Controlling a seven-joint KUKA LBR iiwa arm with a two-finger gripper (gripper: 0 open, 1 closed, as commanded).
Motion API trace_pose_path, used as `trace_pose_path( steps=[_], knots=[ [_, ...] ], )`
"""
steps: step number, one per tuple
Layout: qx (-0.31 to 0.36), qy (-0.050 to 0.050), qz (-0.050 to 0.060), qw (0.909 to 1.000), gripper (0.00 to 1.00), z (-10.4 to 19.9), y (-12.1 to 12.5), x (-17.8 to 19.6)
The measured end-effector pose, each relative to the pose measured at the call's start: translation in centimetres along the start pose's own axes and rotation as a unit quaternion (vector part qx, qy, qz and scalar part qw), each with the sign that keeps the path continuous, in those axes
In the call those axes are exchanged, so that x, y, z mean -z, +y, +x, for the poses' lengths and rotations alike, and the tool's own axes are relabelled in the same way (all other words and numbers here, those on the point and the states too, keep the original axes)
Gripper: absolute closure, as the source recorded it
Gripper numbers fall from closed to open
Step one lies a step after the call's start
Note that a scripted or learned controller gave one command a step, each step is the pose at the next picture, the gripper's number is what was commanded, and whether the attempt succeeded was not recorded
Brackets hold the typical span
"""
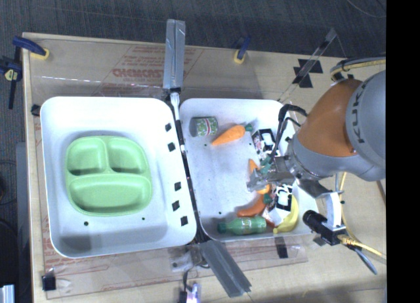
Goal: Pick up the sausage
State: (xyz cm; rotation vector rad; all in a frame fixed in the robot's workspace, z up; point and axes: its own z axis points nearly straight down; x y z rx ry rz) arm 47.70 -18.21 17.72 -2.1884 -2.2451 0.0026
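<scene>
Gripper [266, 176] sits low over the right bin [216, 164], lower right of frame; we cannot tell how its jaws stand. We judge the reddish-brown piece beside the green bottle [244, 226] to be the sausage [251, 210]: probably light, smooth, slippery. We advise gripping across its middle.

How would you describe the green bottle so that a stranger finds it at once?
Look in the right bin, the one without the green tray. Along its near wall lies a green bottle on its side. Its neighbours are a yellow banana and orange pieces; it alone is green there.
</scene>
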Motion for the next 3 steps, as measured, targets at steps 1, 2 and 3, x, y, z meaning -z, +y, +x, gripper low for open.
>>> trace_pose_path(
  steps=[1, 2, 3],
  knots=[
    [0.034, -0.002, -0.002, 0.9994, 1.0, 2.6, 0.1, -8.8],
    [0.468, -0.001, 0.0, 0.8835, 1.0, 5.3, 0.2, -8.8],
    [0.622, -0.003, -0.002, 0.783, 1.0, 9.3, 0.4, 1.4]
  ],
)
